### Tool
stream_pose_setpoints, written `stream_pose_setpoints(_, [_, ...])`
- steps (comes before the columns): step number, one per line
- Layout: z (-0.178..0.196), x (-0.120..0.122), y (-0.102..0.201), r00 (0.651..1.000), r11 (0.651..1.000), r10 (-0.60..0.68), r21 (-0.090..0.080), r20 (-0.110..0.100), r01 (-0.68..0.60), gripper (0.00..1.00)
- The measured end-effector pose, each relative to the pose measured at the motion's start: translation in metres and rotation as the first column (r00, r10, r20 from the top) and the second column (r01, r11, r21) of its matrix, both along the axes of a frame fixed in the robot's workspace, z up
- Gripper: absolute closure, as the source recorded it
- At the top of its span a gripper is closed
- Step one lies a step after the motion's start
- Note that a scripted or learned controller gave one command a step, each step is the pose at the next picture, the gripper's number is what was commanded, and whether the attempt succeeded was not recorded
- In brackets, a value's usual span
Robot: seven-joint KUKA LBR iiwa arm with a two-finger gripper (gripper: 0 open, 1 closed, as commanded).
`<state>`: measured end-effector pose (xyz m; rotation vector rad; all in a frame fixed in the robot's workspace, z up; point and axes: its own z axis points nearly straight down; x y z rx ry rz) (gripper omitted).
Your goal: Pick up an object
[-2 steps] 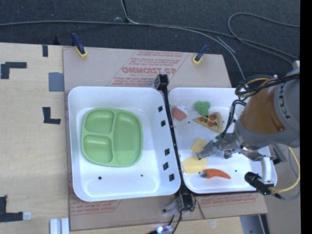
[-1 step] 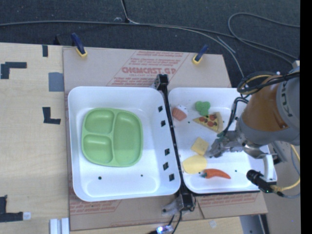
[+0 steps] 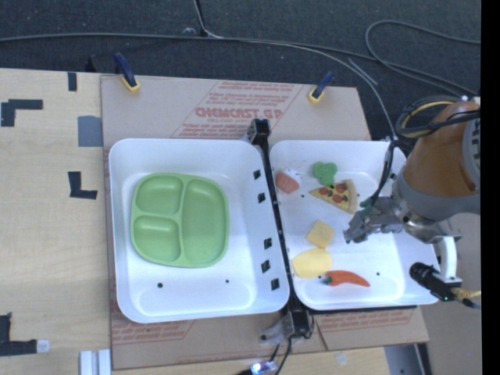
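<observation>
The right bin point(image 3: 388, 153) holds a pink piece point(image 3: 287, 183), a green broccoli-like piece point(image 3: 324, 171), a pizza slice point(image 3: 337, 194), a pale yellow cube point(image 3: 319, 233), a yellow lemon-like piece point(image 3: 312, 263) and an orange-red carrot point(image 3: 348, 279). My gripper point(image 3: 356, 232) hangs low over the right bin's middle, just right of the yellow cube and below the pizza slice. I see nothing between its dark fingers.
The left bin point(image 3: 123, 157) holds a green divided plate point(image 3: 180, 219). A black divider point(image 3: 268, 209) runs between the bins. Two clamps point(image 3: 127, 76) point(image 3: 319, 89) pin the cardboard at the back. Cables cross the dark floor behind.
</observation>
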<state>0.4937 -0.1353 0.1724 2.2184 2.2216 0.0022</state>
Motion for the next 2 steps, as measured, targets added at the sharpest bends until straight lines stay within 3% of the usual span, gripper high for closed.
stream_pose_setpoints(1, [0.062, -0.003, 0.003, 1.0, 1.0, 0.001, -0.001, 0.003, -0.001, 1.0])
stream_pose_setpoints(2, [0.083, -0.002, 0.003, 1.0, 1.0, 0.0, 0.0, -0.001, 0.0, 1.0])
